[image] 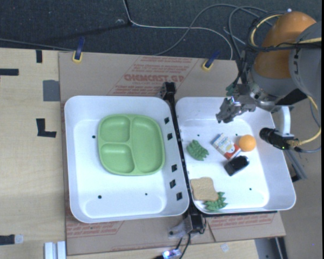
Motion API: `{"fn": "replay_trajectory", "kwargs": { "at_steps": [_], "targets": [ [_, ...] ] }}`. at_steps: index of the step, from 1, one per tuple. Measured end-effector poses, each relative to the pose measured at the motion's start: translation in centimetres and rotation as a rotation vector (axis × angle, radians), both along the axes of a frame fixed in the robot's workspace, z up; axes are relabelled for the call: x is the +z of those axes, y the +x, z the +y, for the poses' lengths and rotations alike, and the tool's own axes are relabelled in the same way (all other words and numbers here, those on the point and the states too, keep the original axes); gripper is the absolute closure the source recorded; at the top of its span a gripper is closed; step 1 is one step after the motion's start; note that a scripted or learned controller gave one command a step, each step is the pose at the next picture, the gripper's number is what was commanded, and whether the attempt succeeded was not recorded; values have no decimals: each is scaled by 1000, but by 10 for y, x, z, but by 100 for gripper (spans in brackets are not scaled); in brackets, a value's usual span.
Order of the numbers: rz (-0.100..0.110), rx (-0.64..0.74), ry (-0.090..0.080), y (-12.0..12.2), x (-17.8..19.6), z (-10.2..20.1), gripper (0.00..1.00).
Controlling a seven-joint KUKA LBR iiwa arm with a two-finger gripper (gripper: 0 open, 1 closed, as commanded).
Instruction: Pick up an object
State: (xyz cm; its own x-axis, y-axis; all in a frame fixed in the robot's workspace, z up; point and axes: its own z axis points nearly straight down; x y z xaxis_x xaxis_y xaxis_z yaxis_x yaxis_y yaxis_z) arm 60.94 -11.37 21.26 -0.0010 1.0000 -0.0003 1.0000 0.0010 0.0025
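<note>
Gripper (227, 111) hovered at right bin's (275, 196) 12 o'clock | finger gap: could not tell | nearest target, small carton (222, 143), lay toward 6 o'clock beside orange ball (247, 143) | advice: descend centred, avoid ball.

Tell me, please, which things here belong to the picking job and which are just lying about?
Job: tool; orange ball; black block; small carton; green leafy toy; bread slice.
Lying about: green divided plate; yellow clamps; cables.
</note>
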Motion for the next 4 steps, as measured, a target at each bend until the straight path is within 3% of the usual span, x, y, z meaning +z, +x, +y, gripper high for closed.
{"fn": "replay_trajectory", "kwargs": {
  "at_steps": [1,2,4],
  "targets": [
    [1,0,0,0,34,0,100],
    [4,4,1,5,19,55,100],
    [4,6,1,-2,24,160,100]
  ]
}}
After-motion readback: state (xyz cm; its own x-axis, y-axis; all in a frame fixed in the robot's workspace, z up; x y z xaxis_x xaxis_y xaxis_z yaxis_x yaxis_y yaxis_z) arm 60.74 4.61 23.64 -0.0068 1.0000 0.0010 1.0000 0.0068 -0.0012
